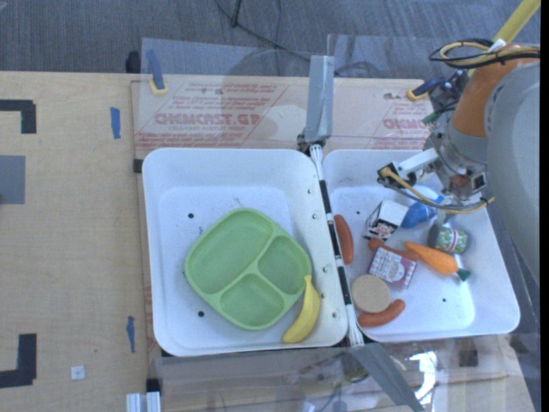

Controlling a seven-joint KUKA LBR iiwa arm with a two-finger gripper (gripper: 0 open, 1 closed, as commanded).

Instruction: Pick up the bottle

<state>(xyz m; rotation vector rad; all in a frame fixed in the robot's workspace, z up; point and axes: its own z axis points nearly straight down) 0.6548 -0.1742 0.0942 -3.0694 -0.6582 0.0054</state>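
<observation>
Camera view: my claw (446, 197) hangs just above the small blue plastic bottle (418, 214), apparently lying tilted in the right white bin (493, 312); I cannot tell my grip.

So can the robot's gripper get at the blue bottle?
Probably yes. The gripper hangs right over the blue bottle in the right bin, though a carrot and small can crowd close.

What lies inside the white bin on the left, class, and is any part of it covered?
The left bin holds a green divided tray and a banana lying along the tray's right side. The bin floor beneath the tray is covered, so anything under it cannot be seen.
</observation>
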